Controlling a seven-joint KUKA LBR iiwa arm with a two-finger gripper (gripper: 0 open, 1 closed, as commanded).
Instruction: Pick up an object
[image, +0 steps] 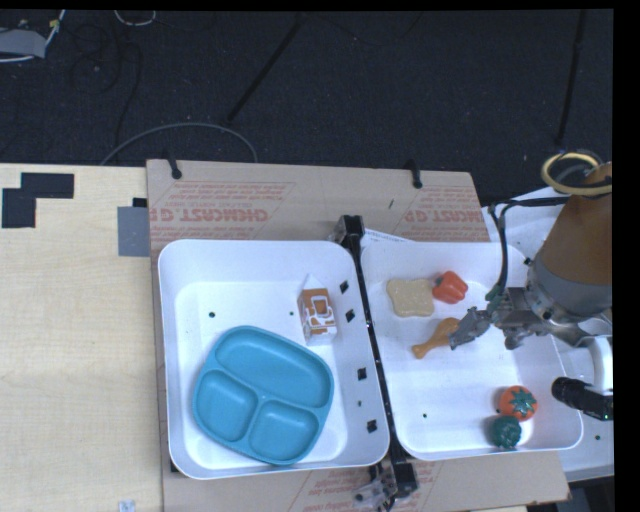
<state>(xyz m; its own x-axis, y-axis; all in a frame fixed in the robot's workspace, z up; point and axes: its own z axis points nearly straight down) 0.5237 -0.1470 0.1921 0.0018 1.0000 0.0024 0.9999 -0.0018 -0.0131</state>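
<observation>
Bins sit side by side on cardboard at centre frame, split by a black divider. The left bin (185, 300) carries a blue compartment plate (262, 395) in its lower half and a small orange-and-white carton (317, 314) standing just above the plate's upper right edge; neither lies near the arm, so I judge both are not the present targets.

The right bin (440, 435) carries the loose items. A tan bread slice (408, 297) lies upper left, with a red-orange pepper-like piece (451, 287) just beside it on the right. Below them a tan drumstick-shaped piece (437, 339) lies tilted, its upper end pointing towards the gripper (474, 329). At lower right, an orange tomato-like piece (517, 401) sits touching or just above a teal round piece (505, 432).

The gripper reaches in from the right edge at mid-height, low over the bin, its fingers spread apart with nothing seen between them. Its tip stands just beside the drumstick's upper end, which suggests that piece is the intended pick. Whether the tip touches it cannot be told. No grasp is made yet.
</observation>
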